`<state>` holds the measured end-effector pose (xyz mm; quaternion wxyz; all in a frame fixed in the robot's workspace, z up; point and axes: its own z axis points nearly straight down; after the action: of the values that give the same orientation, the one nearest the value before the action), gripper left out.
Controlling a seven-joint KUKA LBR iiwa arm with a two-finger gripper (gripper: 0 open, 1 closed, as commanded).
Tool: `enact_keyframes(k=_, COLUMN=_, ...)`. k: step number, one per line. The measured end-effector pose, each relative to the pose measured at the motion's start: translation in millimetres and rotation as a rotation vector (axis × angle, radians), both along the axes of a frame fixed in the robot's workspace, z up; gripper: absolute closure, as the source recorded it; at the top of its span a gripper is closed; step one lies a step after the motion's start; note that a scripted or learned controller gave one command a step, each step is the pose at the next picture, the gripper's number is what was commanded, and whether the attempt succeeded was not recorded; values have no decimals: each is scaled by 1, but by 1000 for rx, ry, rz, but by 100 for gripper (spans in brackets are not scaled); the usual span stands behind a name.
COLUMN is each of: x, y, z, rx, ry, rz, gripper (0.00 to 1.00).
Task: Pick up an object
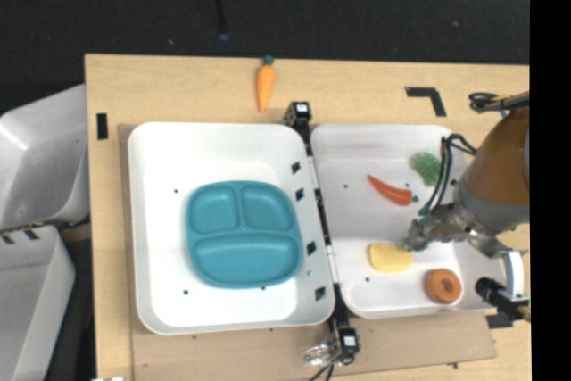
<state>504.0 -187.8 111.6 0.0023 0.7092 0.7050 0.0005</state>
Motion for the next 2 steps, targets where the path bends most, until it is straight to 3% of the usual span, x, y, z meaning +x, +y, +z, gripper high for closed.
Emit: enact_keyframes(k=2, x=1, y=-12, z=96, rx=0, ry=-3, rz=9, gripper=100)
